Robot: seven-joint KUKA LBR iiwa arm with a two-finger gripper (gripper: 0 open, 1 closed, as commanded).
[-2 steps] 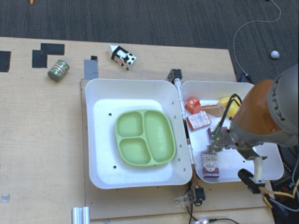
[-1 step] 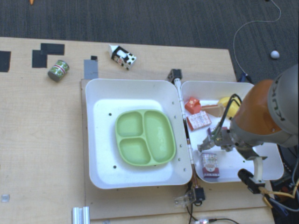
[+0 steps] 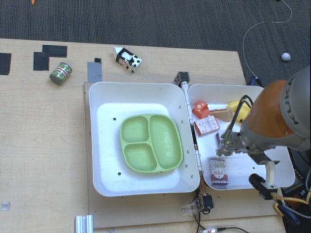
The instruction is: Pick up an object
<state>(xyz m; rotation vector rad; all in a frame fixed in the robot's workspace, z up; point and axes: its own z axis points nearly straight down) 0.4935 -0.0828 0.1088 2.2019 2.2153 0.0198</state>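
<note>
The right bin [image 3: 243,181] holds several small things. A red block [image 3: 200,109] lies at its far left, with a red-and-white checked packet [image 3: 207,125] just in front of it. A yellow object [image 3: 236,106] sits at the back, partly hidden by the arm. A small red-and-white carton [image 3: 218,172] lies near the front left. My gripper [image 3: 225,144] reaches down between the checked packet and the carton, over bare bin floor. Nothing shows in its grasp.
The left bin [image 3: 104,144] holds a green three-part plate [image 3: 150,142]. On the bench behind it lie a cow toy [image 3: 127,59] and a green can [image 3: 60,73]. The arm's orange band [image 3: 269,115] covers the right bin's back right.
</note>
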